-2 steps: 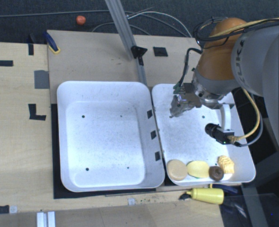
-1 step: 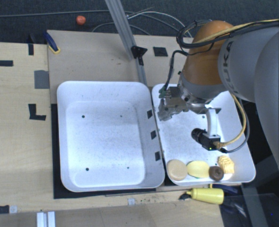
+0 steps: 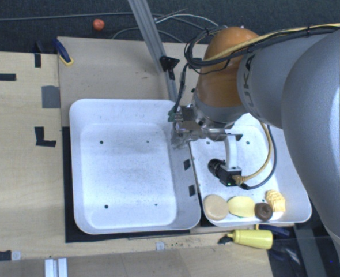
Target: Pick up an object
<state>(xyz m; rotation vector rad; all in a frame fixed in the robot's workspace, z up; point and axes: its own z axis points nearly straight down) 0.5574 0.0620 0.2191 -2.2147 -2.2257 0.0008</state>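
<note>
Look to the near edge of the right bin (image 3: 291, 212), where you have four small things lying in a row. From the left: a round tan disc (image 3: 215, 207), flat and pale like a biscuit; touching it, a pale yellow rounded piece (image 3: 241, 206); then a small dark brown round thing (image 3: 264, 211); and just beyond it a yellow knobbly piece (image 3: 276, 201) that looks like a bit of corn cob. All four sit close together against the bin's front wall.

Your gripper (image 3: 182, 126) is well apart from them, up at the far end of the same bin, right by the wall it shares with the left bin (image 3: 124, 166). The orange band and the grey wrist hide most of it from above, so you cannot tell how its fingers stand, nor whether anything is between them.

Outside the bins, a yellow-handled tool (image 3: 252, 238) lies on the bench just in front of the right bin.
</note>
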